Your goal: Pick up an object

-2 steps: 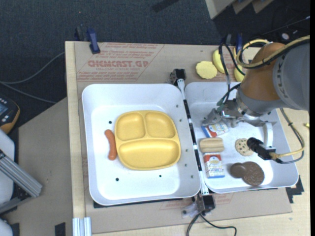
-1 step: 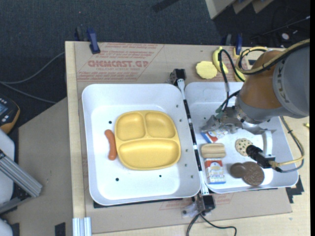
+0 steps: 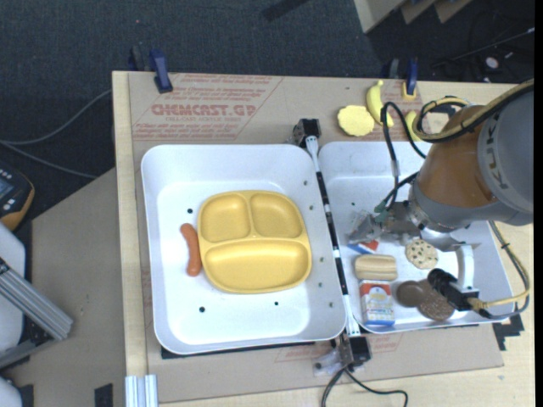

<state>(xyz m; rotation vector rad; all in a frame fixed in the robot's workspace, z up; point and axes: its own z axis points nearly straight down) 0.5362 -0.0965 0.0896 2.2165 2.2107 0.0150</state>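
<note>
A brown-papered bench is being overlooked from above, with dark carpet around it and two white bins set side by side. In the left bin a yellow divided plate is lying, with a toy sausage just beside its left edge. The gripper is being held low over the right bin; whether anything is being gripped cannot be told. Just below it a bread roll, a cookie, a small carton and a brown patty are lying close together. The upper part of that bin is being left open.
</note>
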